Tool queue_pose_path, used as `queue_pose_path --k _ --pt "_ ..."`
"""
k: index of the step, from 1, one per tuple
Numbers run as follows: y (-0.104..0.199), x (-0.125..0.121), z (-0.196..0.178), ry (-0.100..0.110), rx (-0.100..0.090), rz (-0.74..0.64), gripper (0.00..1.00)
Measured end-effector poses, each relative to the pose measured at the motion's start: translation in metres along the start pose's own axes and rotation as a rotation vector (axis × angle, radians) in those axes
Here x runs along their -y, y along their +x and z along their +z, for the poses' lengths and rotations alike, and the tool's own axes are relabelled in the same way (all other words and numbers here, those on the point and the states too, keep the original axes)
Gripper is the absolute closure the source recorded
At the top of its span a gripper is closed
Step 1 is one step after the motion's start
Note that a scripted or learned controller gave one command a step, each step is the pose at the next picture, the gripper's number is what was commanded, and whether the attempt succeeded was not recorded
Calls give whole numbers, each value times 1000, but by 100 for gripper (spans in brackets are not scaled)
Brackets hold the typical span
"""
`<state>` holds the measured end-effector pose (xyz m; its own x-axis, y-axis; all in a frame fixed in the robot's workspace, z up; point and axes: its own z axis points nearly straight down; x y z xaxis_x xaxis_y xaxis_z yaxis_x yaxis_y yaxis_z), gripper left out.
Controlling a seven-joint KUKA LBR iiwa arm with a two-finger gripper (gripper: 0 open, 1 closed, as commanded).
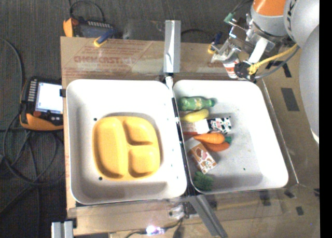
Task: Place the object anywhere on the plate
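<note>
The yellow sectioned plate [126,146] lies in the left bin [78,128]. Along the left side of the right bin [270,143] lie, near to far: a green broccoli piece [204,180], a small brown carton [202,158], a carrot [211,138], a cow-print carton [220,124], a banana [194,116] and a green bottle [197,102]. The gripper [234,65] hangs beyond the right bin's far edge, well apart from these items; how far it is open cannot be determined, and nothing is seen in its grasp.
</note>
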<state>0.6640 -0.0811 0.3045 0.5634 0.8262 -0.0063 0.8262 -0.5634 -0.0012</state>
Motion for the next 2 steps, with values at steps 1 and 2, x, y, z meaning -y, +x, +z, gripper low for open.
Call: queue_pose_path --k 1,2 --pt "-2 0 19 0 -1 -140 100" --pt "1 32 -21 2 -2 319 100"
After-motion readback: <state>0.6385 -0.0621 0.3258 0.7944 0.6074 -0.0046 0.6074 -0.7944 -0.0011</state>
